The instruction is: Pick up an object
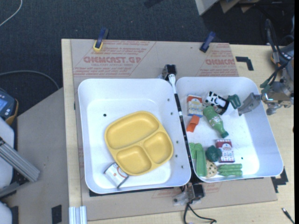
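Observation:
The right white bin holds several toy foods. Among them are a red and white carton, a black and white cow toy, a green bottle and an orange piece. Lower down lie green pods, a dark green lump, a small red and white box and green beans. My gripper hangs over the bin's upper right part, just right of a dark green piece. Nothing shows in its grasp.
The left white bin holds a yellow divided plate and a small white carton at its lower left. A black divider clip sits where the bins meet. Blue clamps hold the cardboard base.

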You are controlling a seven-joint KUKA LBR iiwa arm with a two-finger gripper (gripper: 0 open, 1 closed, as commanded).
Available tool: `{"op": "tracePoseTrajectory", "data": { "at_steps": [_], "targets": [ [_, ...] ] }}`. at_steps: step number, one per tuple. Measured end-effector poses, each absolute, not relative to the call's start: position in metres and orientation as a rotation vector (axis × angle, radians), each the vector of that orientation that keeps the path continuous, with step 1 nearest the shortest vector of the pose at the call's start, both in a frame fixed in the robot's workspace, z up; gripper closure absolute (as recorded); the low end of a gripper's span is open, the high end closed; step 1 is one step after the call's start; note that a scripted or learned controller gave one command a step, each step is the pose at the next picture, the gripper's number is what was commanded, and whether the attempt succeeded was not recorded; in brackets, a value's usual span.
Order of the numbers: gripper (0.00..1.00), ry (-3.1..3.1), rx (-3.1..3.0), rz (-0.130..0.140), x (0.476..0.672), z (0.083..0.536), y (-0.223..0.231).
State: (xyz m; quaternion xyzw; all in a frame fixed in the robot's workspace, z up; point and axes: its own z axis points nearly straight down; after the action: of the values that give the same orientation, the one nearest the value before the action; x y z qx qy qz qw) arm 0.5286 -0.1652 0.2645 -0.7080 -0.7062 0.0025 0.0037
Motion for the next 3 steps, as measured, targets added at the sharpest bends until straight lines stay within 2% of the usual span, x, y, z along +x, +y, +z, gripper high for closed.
{"op": "tracePoseTrajectory", "data": {
  "at_steps": [1,2,3],
  "targets": [
    [0.0,-2.222,-2.222,0.0,0.531,0.269,-0.165],
    [0.0,-2.216,-2.218,0.004,0.523,0.224,-0.167],
    [0.0,-2.216,-2.218,0.004,0.524,0.177,-0.174]
  ]
}}
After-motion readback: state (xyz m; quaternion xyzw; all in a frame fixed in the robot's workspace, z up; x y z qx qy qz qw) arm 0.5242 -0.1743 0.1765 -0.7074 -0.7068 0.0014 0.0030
